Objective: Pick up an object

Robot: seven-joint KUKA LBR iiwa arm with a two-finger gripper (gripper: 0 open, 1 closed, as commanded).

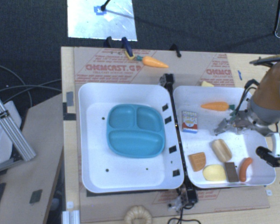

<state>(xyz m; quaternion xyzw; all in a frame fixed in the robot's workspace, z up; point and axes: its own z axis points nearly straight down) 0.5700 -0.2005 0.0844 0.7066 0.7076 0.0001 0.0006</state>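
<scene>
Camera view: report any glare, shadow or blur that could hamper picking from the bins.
Camera view: strong glare on the shiny sheet beyond the bench; even light in both bins, faint shadows; the gripper looks soft, its outline indistinct; the carrot and blue plate are sharp.

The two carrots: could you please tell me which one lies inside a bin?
The carrot at the far end of the right bin, just beside the gripper. The other carrot lies outside both bins, on the cardboard beyond the left one.

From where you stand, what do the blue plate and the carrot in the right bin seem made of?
Blue plate: likely moulded plastic, given its even colour, soft sheen and three compartments. Carrot: probably toy plastic, smooth and uniformly orange; could be rubber.
</scene>
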